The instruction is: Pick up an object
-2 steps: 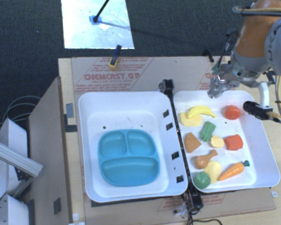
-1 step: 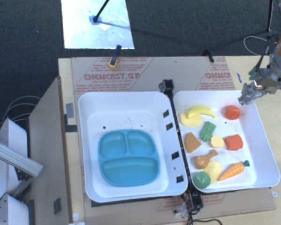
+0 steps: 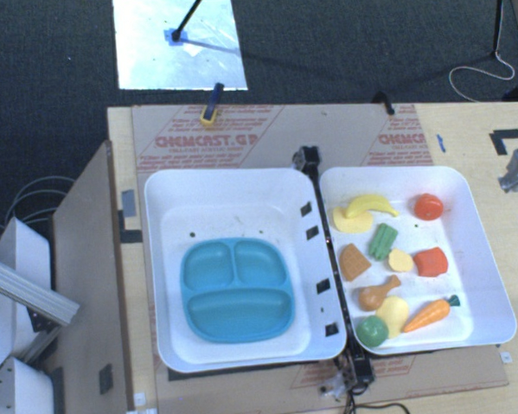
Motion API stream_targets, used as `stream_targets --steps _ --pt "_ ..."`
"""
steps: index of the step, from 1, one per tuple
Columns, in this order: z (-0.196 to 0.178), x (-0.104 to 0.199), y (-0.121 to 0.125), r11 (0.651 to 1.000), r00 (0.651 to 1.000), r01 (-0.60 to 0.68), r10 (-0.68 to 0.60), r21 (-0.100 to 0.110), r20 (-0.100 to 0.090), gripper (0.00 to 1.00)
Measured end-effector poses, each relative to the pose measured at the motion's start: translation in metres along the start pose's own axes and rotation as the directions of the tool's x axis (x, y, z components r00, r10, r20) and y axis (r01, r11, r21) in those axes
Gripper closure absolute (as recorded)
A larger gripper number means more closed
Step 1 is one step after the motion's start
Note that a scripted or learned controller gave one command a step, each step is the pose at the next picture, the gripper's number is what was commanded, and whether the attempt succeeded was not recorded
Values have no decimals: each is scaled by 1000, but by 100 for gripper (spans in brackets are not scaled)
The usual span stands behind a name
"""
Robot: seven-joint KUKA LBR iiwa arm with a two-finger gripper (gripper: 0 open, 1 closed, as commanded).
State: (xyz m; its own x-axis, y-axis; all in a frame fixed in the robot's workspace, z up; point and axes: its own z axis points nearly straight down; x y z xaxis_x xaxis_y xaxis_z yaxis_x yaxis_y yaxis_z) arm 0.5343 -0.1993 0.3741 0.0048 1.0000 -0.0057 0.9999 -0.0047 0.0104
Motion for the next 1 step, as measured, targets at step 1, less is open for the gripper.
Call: stream_targets --steps 1 --pt "-130 -10 -48 1000 1000 4 -4 -7 1 100"
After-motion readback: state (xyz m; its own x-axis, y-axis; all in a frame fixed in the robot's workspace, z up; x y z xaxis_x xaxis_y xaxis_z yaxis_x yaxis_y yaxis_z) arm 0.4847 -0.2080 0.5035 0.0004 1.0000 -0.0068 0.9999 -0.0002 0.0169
